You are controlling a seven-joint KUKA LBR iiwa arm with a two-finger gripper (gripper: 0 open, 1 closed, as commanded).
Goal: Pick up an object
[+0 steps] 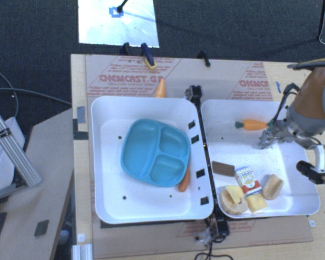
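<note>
My gripper (267, 140) hangs low in the right bin (298, 205), just below and to the right of an orange carrot (252, 125) that lies near the bin's far side. Its tip sits close to the bin floor, and nothing is visibly held in it. Toward the front of the same bin lie a brown block (223, 168), a small red and white carton (247, 180), a bread roll (272, 186), a yellow cheese piece (255, 202) and a pale round piece (233, 198).
The left bin (111, 199) holds a blue divided plate (156, 151) with a small orange carrot (183, 181) at its lower right edge. Another orange piece (160, 88) lies on the cardboard behind the bins. A black divider (200, 150) runs between the bins.
</note>
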